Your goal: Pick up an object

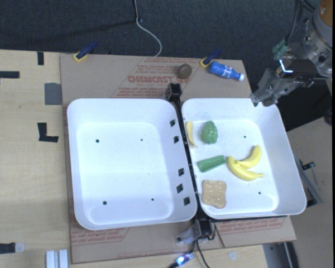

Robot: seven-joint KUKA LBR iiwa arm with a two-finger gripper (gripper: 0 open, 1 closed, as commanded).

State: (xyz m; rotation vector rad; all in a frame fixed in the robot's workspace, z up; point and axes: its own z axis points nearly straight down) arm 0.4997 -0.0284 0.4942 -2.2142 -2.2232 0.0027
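Camera view, right bin [268, 121], bananas [245, 163], possibly toast [214, 193]

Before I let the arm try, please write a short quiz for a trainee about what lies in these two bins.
1. True or false: the bananas lie in the left bin.
2. Which item lies nearest the right bin's front edge?
A. green broccoli-like piece
B. slice of toast
C. green pod
3. Where is the gripper?

Key: 1 false; 2 B; 3 above the right bin's far right corner.
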